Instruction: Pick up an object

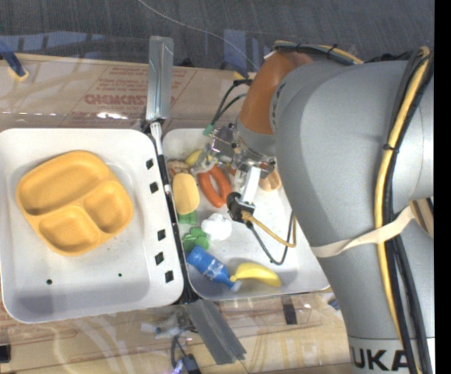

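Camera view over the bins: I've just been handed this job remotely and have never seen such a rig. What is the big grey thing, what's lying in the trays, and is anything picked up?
This single picture comes from a fixed camera above the bench, looking down at a slant. The big grey shape is a robot arm with an orange band, reaching in from the right. Its end effector hangs low over the right bin; whether it holds anything cannot be told from here. That bin holds small items: a banana, a blue bottle, a white object, an orange ring-shaped object and a pale yellow oval piece. The left bin holds a yellow divided plate.
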